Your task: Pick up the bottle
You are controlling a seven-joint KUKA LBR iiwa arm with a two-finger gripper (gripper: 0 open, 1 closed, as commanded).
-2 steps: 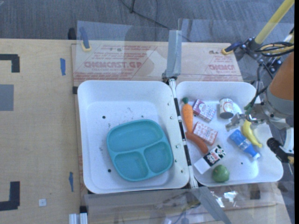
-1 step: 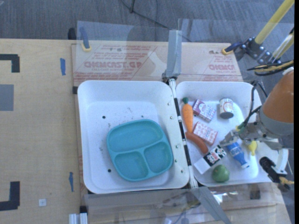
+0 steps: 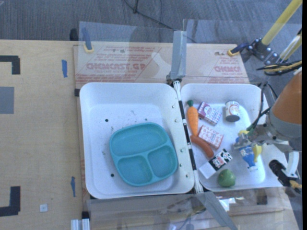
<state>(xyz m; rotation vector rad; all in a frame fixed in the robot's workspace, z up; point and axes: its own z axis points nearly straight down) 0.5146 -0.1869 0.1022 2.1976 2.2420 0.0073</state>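
- In the camera view we see two shallow white bins side by side on the bench: the left bin and the right bin
- The left bin holds a teal divided plate with three compartments, lying flat toward the bin's near side
- In the right bin an orange carrot lies along the left wall, with a second orange piece, a sausage-like thing, just below it and angled toward the bin's middle
- Two small red-and-white cartons sit near the carrot: an upper carton and a lower carton, close together but apart
- A small tin can stands near the far wall of the right bin
- A black-and-white carton lies near the front of the right bin, and a green apple rests just beside it at the front edge
- The bottle, small with blue and yellow on it, lies in the right part of the right bin, directly under the wrist of the arm
- The arm reaches in from the right, its orange band at the frame's edge, and the gripper sits low over the bottle
- We cannot tell how far apart the jaws stand, nor whether the bottle sits between them
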